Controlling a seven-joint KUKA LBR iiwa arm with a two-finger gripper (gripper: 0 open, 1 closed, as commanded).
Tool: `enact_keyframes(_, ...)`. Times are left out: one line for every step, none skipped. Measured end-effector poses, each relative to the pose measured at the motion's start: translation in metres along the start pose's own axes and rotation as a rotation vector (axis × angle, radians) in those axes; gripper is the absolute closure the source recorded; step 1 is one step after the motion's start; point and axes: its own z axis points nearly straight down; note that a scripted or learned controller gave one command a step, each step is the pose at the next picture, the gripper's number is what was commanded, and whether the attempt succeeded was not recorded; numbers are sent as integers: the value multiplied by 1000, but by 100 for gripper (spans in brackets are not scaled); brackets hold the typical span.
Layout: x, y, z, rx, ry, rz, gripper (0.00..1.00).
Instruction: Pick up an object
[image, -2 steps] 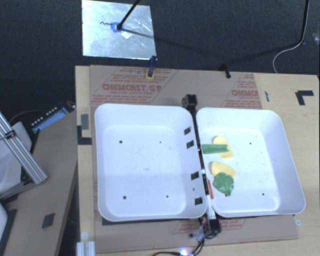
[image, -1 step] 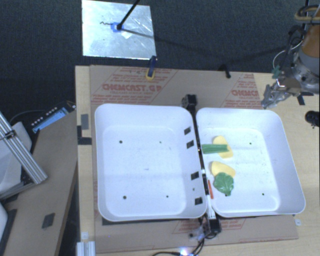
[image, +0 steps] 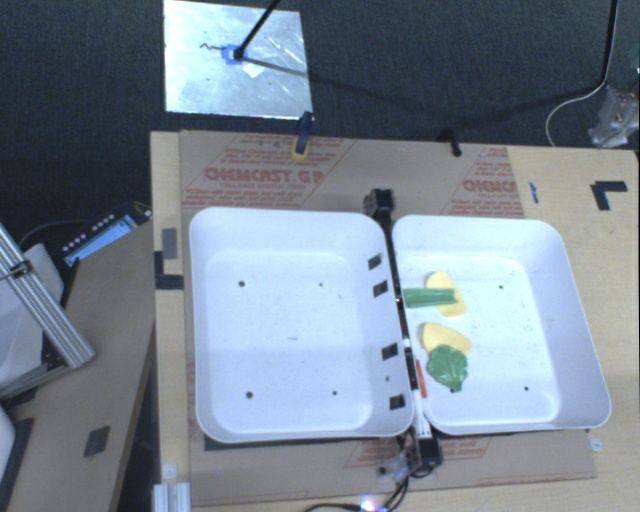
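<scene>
In the right bin (image: 560, 300), near its left wall, lie a few small objects. A long green piece (image: 429, 297) rests across a yellow piece (image: 445, 295). Just below them sits another yellow piece (image: 444, 336), with a dark green leafy piece (image: 447, 369) overlapping its lower edge.
The left bin (image: 290, 320) stands beside the right one, joined by a black clipped divider (image: 395, 320). Both sit on a brown cardboard sheet (image: 270, 170). A silver plate (image: 237, 58) lies behind the bench, a metal frame (image: 40, 310) at far left, and cables at top right.
</scene>
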Motion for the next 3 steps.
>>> enact_keyframes(-11,29,-72,9,3,-1,100)
enact_keyframes(64,-4,71,35,12,-6,100)
enact_keyframes(47,10,-48,6,3,0,100)
